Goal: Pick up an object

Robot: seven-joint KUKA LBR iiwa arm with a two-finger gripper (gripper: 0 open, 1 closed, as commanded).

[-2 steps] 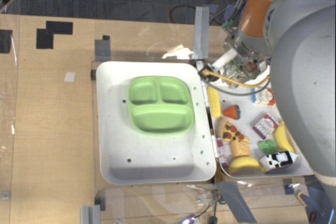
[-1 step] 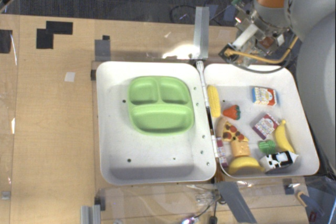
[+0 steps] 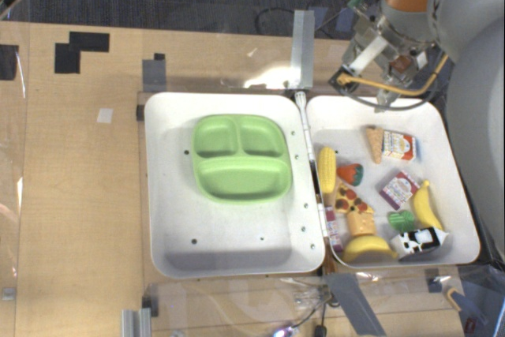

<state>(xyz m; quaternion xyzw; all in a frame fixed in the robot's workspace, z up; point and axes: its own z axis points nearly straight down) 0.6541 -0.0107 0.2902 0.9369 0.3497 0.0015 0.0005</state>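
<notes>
The right bin (image 3: 442, 122) holds several toy foods: a corn cob (image 3: 326, 169), a red strawberry (image 3: 349, 174), a pizza slice (image 3: 351, 204), a white carton (image 3: 397, 144), a purple packet (image 3: 398, 189), two bananas (image 3: 427, 206) (image 3: 368, 247), and a black-and-white carton (image 3: 418, 241). My gripper (image 3: 394, 73) hangs above the bin's far edge, behind the white carton, well clear of the objects. Nothing shows between it and the bin floor.
The left bin (image 3: 166, 241) carries a green divided plate (image 3: 239, 157) in its middle. A metal post (image 3: 303, 43) stands behind the divider between the bins. Cables (image 3: 379, 99) trail from the wrist over the right bin's far rim.
</notes>
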